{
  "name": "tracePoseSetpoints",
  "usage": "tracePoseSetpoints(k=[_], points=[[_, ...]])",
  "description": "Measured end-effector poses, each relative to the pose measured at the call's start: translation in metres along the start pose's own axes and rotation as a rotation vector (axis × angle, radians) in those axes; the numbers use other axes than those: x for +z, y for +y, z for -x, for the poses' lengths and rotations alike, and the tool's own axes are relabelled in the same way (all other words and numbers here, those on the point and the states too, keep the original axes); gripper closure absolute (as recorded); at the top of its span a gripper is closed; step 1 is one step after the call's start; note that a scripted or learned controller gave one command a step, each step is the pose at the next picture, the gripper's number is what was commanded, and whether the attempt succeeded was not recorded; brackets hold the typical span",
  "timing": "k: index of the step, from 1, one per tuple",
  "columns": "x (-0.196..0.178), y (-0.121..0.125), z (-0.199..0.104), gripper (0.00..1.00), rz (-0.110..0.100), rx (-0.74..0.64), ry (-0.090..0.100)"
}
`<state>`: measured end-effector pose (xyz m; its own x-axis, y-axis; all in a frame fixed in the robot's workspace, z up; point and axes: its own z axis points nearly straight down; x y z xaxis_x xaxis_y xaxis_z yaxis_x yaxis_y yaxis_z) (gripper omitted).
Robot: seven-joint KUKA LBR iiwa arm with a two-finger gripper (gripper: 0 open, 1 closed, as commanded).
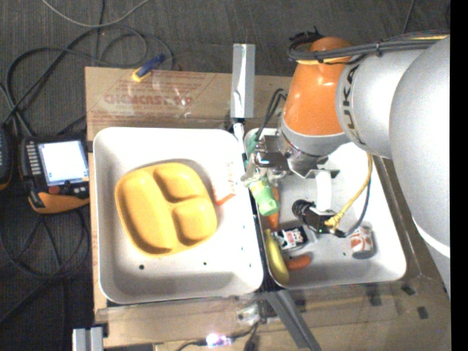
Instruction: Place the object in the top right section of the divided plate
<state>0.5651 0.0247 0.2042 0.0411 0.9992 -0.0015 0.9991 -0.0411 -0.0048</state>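
The arm (322, 115) hovers over the right bin (380, 265); gripper state cannot be told. Next: grasp an object, carry it to the plate (168, 207).

Even overhead light, moderately bright. White bins (175, 284) near blown out, little surface detail. Glare on the arm (409, 101) shell at right. Soft shadow under the yellow plate (170, 207). Dark floor at far and left edges underexposed. Slight overall softness, mild compression noise.
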Motion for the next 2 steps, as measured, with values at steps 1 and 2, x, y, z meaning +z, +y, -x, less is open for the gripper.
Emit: tracePoseSetpoints(k=[1,2], points=[[0.022,-0.042,0.007,1.0,-0.001,0.074,0.0],[0.006,-0.079,0.073,1.0,0.0,0.074,0.0]])
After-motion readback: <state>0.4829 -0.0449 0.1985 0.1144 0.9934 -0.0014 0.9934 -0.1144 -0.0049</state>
